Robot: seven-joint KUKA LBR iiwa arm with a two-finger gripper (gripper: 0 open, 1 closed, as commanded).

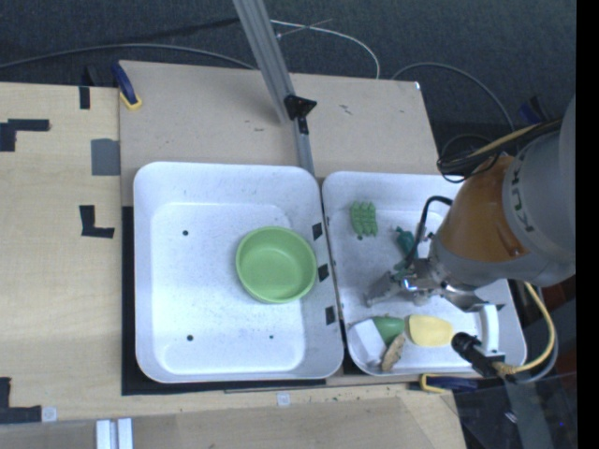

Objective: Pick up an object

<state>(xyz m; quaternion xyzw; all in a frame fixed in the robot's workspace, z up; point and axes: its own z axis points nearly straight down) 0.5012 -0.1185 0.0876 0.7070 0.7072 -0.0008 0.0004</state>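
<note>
A brown bench point(234, 129) held two white bins side by side. The gripper point(398, 283) was down in the right bin point(374, 190); its fingers were too blurry to tell apart or together. Around it lay a green block point(363, 219), a dark green thing point(404, 242), a yellow piece point(430, 330) and a green cone point(387, 327). A green bowl point(275, 265) sat in the left bin point(178, 251)

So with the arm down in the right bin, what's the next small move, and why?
Probably lift the gripper a little and re-aim before descending. It sits low over bare floor of the right bin, with nothing seen between its fingers. The nearest things lie just below it in this view: a yellow object and a green cone-shaped piece. The yellow one looks like the easier target.
</note>
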